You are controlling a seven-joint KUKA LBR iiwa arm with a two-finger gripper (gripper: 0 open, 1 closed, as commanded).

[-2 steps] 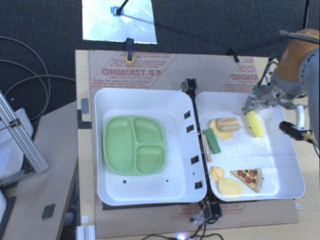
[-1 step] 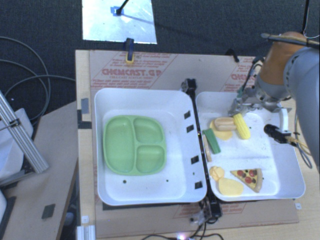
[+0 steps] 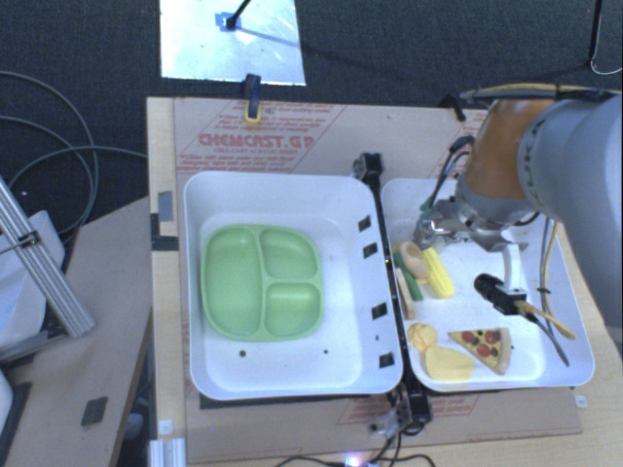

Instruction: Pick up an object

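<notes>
Within left bin (image 3: 336, 217), green plate (image 3: 261, 282); within right bin (image 3: 557, 360), corn (image 3: 438, 272) at nine o'clock, pizza (image 3: 484, 346) at six; end effector (image 3: 433, 233) state indiscernible.

You have two shallow white plastic bins: left bin (image 3: 282, 202), right bin (image 3: 531, 363). One light-green three-section plastic plate (image 3: 261, 282). Toy food, one each: yellow corn cob (image 3: 438, 272), pizza slice (image 3: 484, 346), pale yellow wedge (image 3: 446, 363), tan crinkled round (image 3: 421, 336), dark green stick (image 3: 409, 280), beige spoon-shaped piece (image 3: 412, 257).

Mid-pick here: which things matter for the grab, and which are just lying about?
For the job: claw, corn near it, pizza slice, right bin.
Lying about: green plate in the left bin, clamp on the board.
</notes>
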